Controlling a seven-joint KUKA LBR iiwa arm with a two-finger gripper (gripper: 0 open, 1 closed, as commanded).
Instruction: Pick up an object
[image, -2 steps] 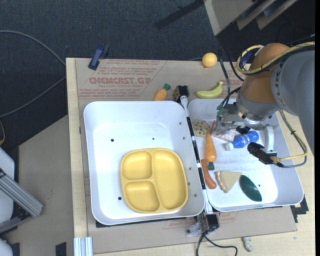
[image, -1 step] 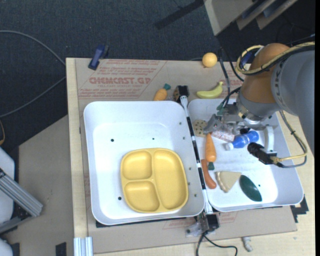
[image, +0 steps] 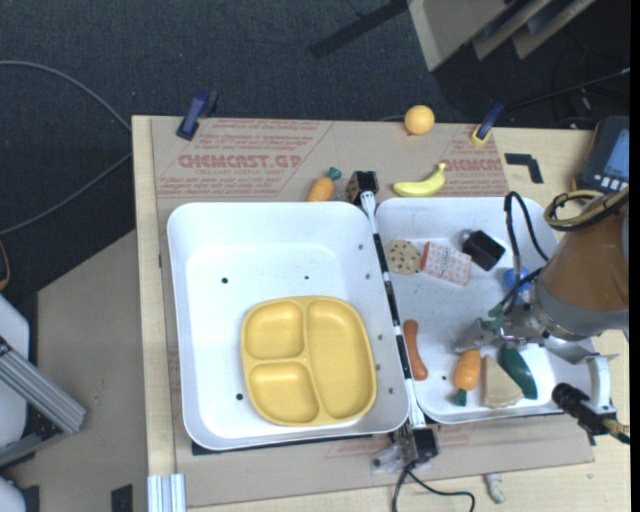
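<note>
**Ana:** Patience matters most on this step. The hand (image: 497, 338) sits low in the right bin (image: 440, 225), at the lower right of the frame, among a tight cluster of toys. Whether it is spread or closed, I cannot tell; the wrist and cabling hide that.

**Ben:** Which thing is it after?

**Ana:** My guess is the orange carrot (image: 466, 370), just below and left of the hand, lying beside a pale bread slice (image: 497, 384) and a dark green piece (image: 519, 368). It is small, rounded and glossy, with a green stub at its lower end.

**Ben:** So how to do it well?

**Ana:** Centre over the carrot's thick middle, close across its narrow width, and keep clear of the bread and the bin wall. Smooth plastic like that would likely slip from a pinch near the tip.

**Ben:** And the hot dog (image: 413, 350)?

**Ana:** Against the left wall, near but apart.
</note>
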